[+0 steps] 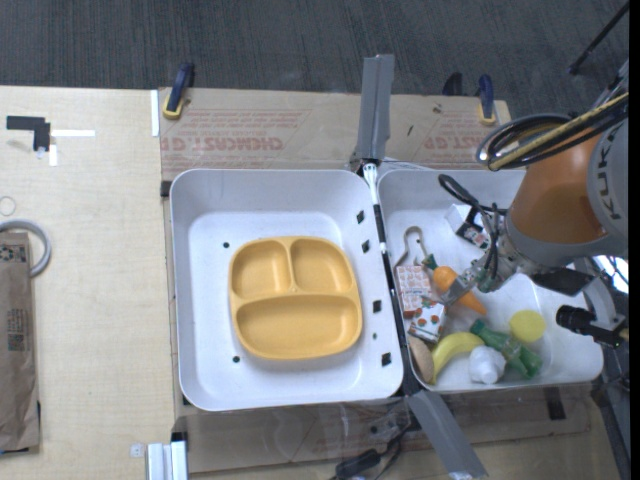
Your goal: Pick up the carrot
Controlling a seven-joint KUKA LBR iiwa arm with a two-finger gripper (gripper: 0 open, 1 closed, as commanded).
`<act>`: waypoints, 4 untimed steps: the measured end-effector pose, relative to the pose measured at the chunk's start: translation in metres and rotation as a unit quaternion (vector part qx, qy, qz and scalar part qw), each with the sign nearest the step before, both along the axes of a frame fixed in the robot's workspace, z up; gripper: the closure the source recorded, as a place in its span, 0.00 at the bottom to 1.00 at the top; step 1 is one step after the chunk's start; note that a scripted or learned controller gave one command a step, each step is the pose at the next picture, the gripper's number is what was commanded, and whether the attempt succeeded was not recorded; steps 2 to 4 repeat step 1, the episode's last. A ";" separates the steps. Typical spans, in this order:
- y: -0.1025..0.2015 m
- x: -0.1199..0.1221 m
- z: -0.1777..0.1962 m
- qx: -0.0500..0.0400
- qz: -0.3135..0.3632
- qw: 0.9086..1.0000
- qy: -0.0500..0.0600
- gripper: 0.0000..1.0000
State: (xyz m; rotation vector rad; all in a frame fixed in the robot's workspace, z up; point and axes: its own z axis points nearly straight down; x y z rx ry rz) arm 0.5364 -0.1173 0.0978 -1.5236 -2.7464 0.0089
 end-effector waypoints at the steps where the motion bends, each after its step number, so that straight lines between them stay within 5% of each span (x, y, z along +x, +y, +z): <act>1: -0.007 0.007 0.112 0.002 0.071 0.997 -0.001 1.00; 4: -0.007 0.007 0.112 0.002 0.071 0.997 -0.001 1.00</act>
